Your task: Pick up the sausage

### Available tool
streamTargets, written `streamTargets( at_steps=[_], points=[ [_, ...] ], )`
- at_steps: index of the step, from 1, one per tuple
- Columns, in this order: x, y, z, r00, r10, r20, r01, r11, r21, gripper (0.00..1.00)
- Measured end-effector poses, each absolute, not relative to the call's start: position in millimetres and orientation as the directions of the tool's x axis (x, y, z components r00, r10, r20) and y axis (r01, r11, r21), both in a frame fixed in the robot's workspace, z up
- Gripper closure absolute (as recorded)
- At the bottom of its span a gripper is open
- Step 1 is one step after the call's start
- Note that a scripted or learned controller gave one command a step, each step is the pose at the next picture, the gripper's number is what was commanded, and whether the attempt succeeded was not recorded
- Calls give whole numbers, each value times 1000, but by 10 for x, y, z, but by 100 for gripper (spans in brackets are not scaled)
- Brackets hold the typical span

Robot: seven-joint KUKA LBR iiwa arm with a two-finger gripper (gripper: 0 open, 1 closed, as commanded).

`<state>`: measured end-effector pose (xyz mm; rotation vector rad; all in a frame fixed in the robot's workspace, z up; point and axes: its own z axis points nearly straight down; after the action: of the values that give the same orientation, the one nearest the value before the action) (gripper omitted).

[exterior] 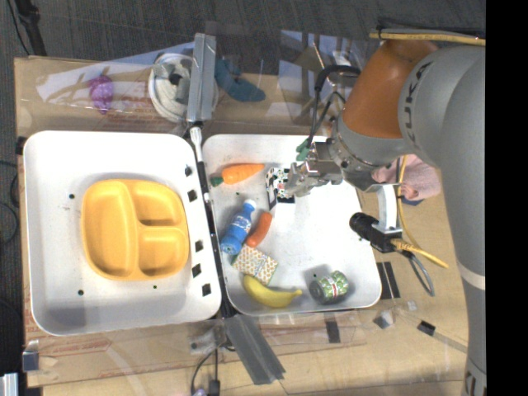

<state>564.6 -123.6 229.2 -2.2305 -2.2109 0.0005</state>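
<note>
Two white bins fill my bench; the left bin (49, 221) holds a yellow tray (136, 225). Along the right bin's (363, 254) left wall I see the sausage (259, 228) touching a blue bottle (238, 228). My gripper (285, 184) hangs just above-right; I cannot tell its opening. Bare floor lies rightward.

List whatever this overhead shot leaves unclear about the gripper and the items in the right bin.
- Gripper: finger state unreadable in the camera view; too small and merged with the wrist hardware.
- Sausage: one side tucked against the blue bottle, so its full length is not visible.
- Patterned packet: print too small to read.
- Green can: label blurred.
- Right bin: upper right corner covered by the arm.
</note>
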Motion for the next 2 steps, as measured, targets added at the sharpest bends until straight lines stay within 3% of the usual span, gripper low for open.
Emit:
streamTargets(
  at_steps=[1, 2],
  points=[
    [5644, -1237, 2288, 9, 1000, 1, 1000, -9, -2, 0],
    [5854, -1350, 1186, -26, 1000, -3, 1000, 26, 15, 0]
  ],
)
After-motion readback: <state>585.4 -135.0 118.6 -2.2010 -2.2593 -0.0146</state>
